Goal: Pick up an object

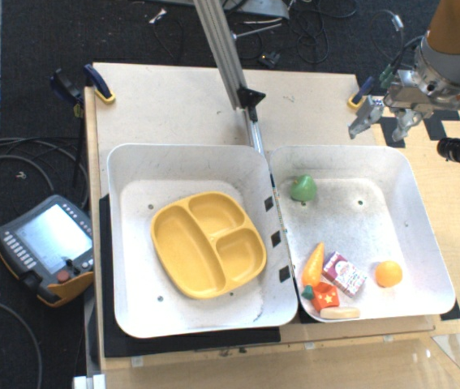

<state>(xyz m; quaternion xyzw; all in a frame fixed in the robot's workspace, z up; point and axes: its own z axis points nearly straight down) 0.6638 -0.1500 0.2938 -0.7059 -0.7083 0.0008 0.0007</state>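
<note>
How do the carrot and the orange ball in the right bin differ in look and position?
The carrot is long and tapered; the orange ball is round. The carrot lies among other toys near the bin's left wall; the ball sits alone toward the right side. The carrot touches the red toy at its lower end; the ball touches nothing. Both are orange and lie in the right bin.

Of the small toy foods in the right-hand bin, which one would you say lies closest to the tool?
The green toy, alone near the bin's far left corner. The carrot, pink carton and orange ball cluster at the near edge, farther from the tool.
</note>
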